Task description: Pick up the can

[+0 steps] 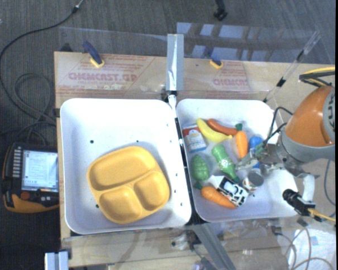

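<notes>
The can [194, 139] is small, with a white and red label, and lies on its side against the left wall of the right bin [270, 207], just below a yellow banana [210, 130]. My gripper [252, 163] reaches in from the right, low over the middle of that bin. It sits among the toys, beside a green bottle [223, 158] and under a blue object [255, 142]. The gripper is about a hand's width to the right of the can and apart from it. The clutter around it hides its tips.
The right bin also holds an orange carrot [242, 144], a red-orange piece [222, 126], a green fruit [200, 167], another carrot [217, 196] and a black-and-white box [234, 189]. A yellow divided tray [128, 183] lies in the left bin [79, 128].
</notes>
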